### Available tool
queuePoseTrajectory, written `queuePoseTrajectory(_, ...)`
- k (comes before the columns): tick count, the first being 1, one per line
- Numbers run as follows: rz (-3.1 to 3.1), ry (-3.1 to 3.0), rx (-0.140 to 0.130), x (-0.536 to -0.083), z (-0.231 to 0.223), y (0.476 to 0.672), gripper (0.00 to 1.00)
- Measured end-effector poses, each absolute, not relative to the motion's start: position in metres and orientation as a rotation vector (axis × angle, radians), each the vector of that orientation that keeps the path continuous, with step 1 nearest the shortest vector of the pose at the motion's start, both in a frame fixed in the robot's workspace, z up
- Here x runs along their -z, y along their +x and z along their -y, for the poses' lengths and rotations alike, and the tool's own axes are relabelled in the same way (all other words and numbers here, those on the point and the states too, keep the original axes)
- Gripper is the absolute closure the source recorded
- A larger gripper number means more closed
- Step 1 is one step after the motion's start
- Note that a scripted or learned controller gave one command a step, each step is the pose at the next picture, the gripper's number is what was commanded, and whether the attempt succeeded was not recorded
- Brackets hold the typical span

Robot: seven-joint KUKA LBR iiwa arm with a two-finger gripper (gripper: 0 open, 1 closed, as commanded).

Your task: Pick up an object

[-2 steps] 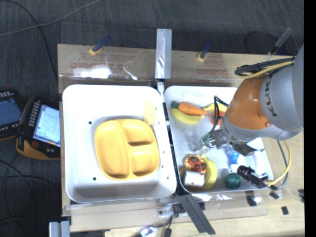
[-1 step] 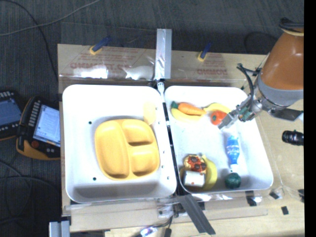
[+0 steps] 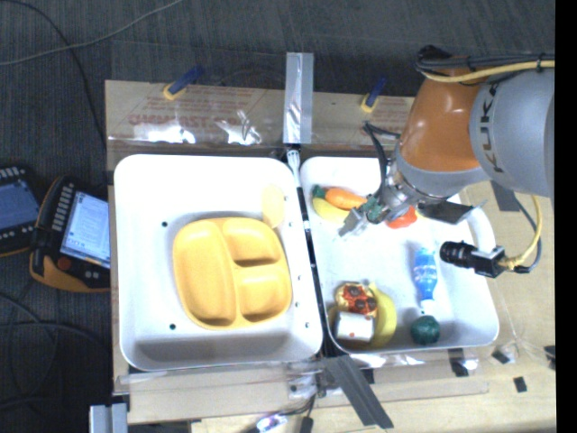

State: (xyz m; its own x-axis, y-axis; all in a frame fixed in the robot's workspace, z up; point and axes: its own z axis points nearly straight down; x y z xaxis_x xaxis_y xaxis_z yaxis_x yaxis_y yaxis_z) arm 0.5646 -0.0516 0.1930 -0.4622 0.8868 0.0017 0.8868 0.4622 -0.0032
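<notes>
Claw (image 3: 361, 216) hangs low over the right bin's (image 3: 478, 332) far-left corner, beside the carrot (image 3: 340, 198), likely lining up a grasp; whether it is apart or together, I cannot tell.

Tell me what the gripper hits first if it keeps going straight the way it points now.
The gripper points down and toward the left of the camera view. Straight on, it would probably meet the bare floor of the right bin first, just below the carrot. Depth is hard to judge from above.

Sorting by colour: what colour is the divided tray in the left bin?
Yellow, seen in the camera view: divided tray.
</notes>
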Motion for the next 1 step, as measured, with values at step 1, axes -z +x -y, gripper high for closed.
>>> queuePoseTrajectory(1,2.694,-1.619,-0.004,-0.2345,0.1298,0.6066,1.0)
